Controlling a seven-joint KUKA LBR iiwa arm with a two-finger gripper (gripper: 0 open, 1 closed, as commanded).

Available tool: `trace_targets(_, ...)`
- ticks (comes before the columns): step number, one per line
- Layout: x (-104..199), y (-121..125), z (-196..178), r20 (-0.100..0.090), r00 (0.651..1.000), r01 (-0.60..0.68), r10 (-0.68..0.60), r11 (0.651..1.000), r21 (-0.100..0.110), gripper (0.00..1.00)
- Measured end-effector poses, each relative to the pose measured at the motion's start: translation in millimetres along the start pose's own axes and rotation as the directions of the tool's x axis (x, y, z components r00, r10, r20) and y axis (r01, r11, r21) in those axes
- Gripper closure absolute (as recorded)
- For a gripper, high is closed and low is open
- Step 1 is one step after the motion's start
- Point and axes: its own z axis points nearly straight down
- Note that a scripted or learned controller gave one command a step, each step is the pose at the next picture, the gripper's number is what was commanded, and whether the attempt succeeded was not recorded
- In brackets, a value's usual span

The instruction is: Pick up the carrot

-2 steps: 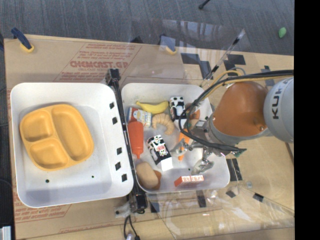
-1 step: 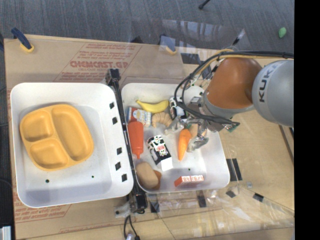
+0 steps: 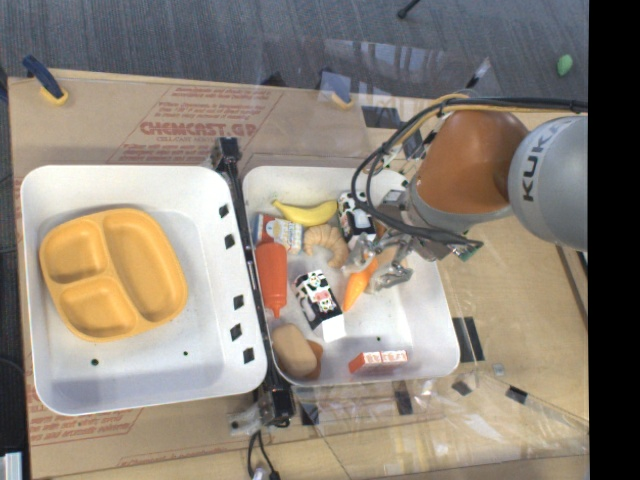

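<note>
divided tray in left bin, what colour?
Yellow-orange, plain; the divided tray shows clearly in the camera view.

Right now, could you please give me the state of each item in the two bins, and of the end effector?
carrot: lying tilted in the right bin, thick end at the end effector
banana: lying flat
red bottle: lying on its side
cow-print carton: lying tipped over
potato: resting in the near corner
yellow tray: sitting upright in the left bin
end effector: low over the carrot
</note>
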Motion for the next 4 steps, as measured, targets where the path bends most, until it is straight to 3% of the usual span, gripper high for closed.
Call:
trace_targets(1, -20.2, 44.2, -40.8, -0.001, 1.0, 0.015, -0.015, 1.0, 0.0, 1.0)
trace_targets(2, 38.0, 79.6, 10.2, -0.001, 0.978, 0.211, -0.211, 0.978, 0.001, 1.0)
trace_targets(3, 37.9, 78.3, -31.0, -0.001, 0.979, 0.203, -0.203, 0.979, 0.0, 1.0)
trace_targets(4, 16.6, 129.3, -77.2, -0.002, 1.0, -0.017, 0.017, 1.0, -0.003, 1.0)
